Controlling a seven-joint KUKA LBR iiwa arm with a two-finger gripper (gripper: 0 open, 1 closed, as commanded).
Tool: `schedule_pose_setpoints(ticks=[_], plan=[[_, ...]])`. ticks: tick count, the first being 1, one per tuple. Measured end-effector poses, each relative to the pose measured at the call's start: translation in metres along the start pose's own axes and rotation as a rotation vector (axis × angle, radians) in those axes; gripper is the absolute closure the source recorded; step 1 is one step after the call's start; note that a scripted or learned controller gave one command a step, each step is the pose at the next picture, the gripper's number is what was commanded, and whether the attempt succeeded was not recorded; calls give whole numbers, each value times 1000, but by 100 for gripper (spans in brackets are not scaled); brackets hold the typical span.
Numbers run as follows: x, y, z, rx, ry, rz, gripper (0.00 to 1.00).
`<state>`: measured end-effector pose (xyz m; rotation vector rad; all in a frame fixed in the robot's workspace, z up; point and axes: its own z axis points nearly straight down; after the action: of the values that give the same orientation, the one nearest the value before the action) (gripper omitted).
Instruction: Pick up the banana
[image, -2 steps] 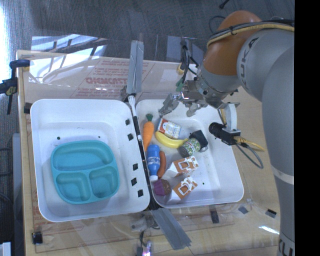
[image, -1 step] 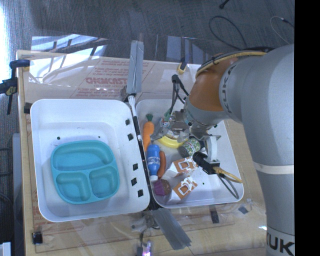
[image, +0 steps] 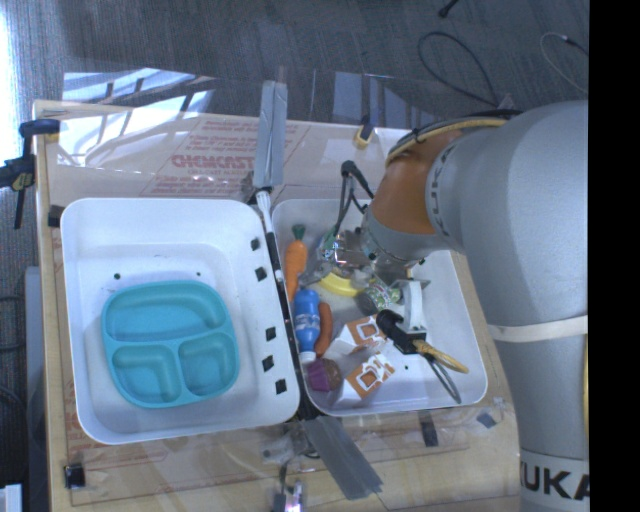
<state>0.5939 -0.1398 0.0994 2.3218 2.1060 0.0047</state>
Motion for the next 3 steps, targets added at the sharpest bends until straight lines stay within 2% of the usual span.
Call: schedule_pose_setpoints(ticks=[1, 2, 3], plan=[[-1, 1, -11, -2, -3, -3, 100], [-56, -63, -85, 10, 1, 118, 100], [-43, -81, -35, 11, 3, -26, 100]])
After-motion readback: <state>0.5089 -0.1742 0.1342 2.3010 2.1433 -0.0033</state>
